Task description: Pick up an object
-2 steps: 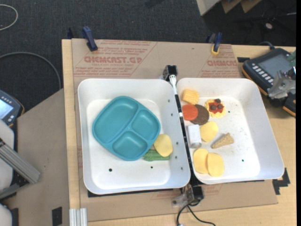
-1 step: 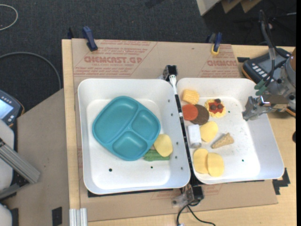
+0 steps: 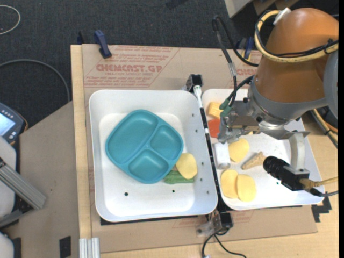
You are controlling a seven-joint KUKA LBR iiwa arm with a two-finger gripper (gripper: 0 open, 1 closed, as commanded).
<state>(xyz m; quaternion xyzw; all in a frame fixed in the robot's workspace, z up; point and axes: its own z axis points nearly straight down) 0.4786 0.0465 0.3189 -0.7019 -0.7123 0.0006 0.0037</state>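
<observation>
The arm [image 3: 293, 63] reaches over the right bin [image 3: 309, 198], its gripper [image 3: 230, 136] low near that bin's left edge; whether it is open or closed cannot be told. Just beside it lie a yellow block [image 3: 215, 110] and an orange piece [image 3: 213, 127]. A yellow round [image 3: 238, 150], a tan wedge [image 3: 252, 160] and two yellow discs [image 3: 239, 186] sit toward the front. In the left bin [image 3: 102, 160], a teal tray [image 3: 143, 145] lies mid-bin, with a yellow lump [image 3: 187, 166] and green strip [image 3: 177, 179] touching its front right edge.
</observation>
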